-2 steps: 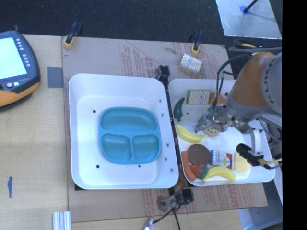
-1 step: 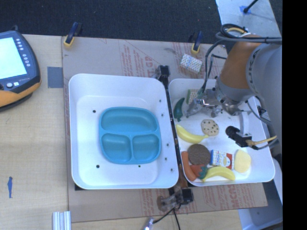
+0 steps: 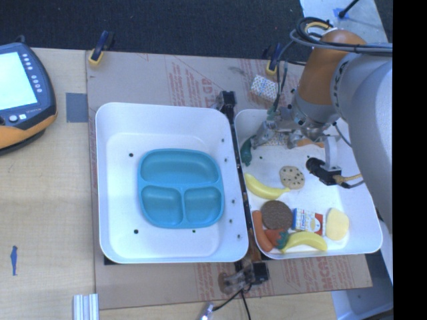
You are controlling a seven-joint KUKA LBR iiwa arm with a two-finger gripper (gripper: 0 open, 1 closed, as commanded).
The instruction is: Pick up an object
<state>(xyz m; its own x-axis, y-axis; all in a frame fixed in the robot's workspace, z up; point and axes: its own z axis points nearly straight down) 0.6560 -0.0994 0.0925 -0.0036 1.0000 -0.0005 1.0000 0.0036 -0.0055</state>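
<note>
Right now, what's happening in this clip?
A grey robot arm reaches in from the right over the right bin, its gripper low near the bin's far end. Nothing is seen held. The toy food lies loose in that bin: a cookie, two bananas, a brown round piece, a carrot, a small carton. The left bin holds a blue divided plate.

Tray (image 3: 180, 185) in left bin (image 3: 120, 122)

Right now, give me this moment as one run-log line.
end effector: over right bin's far end | holding: nothing seen | cookie: in right bin | blue tray: left bin
</note>
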